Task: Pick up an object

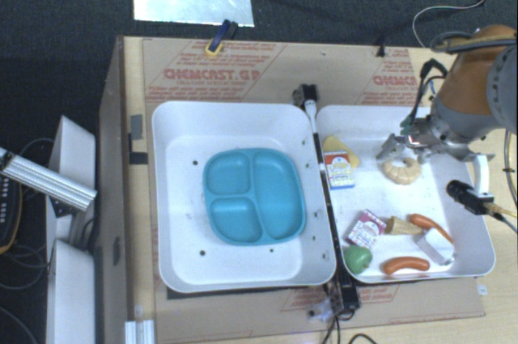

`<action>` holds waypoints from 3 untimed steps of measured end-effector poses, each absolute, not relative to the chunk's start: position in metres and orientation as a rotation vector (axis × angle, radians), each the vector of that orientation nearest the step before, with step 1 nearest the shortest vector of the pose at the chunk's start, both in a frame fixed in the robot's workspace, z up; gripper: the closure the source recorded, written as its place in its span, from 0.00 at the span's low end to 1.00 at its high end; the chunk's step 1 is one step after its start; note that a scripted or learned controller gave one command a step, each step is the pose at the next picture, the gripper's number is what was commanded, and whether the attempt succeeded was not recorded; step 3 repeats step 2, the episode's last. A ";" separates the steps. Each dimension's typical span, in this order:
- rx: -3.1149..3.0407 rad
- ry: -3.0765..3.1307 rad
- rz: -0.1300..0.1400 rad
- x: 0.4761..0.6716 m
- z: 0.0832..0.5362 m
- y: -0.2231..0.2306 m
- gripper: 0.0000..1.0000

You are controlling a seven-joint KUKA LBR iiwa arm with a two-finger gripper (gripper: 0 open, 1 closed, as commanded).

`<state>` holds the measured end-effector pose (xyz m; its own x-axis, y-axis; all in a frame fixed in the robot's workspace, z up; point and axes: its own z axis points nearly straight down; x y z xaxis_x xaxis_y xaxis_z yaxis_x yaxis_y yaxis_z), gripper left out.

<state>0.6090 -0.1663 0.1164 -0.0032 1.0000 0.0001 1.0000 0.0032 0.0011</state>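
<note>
The likeliest target, a pale ring-shaped pastry point(402, 170), is lying in the right bin point(477, 257), toward its far edge and a little right of centre, flat on the floor with bare white around it, which is probably why it is being approached from above. The gripper point(407, 146) is hovering just over its far side, fingers spread wide to either side of the ring and not yet closing on it; nothing is sitting between them, so the pick is not yet made.

Nearer the divider, a yellow piece point(335, 146) and a small carton point(340, 170) are resting close together, well apart from the pastry, so they are unlikely to be getting in the way. Toward the near edge a pink box point(366, 228), a cone point(402, 225), a carrot point(428, 225), a green piece point(357, 257) and a sausage point(405, 264) are lying crowded, a harder cluster to grab from cleanly.

The left bin point(174, 140) is carrying a blue sectioned tray point(253, 196) in its middle, sitting flat, seemingly waiting as a place to set things.

The arm point(473, 83) is reaching in over the right bin's far right corner, keeping its bulk off the toys.
</note>
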 end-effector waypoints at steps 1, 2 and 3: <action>2.220 2.221 -0.001 0.570 0.084 -0.204 0.00; 2.220 2.222 0.001 0.507 0.084 -0.185 0.00; 2.220 2.222 0.001 0.507 0.084 -0.185 0.00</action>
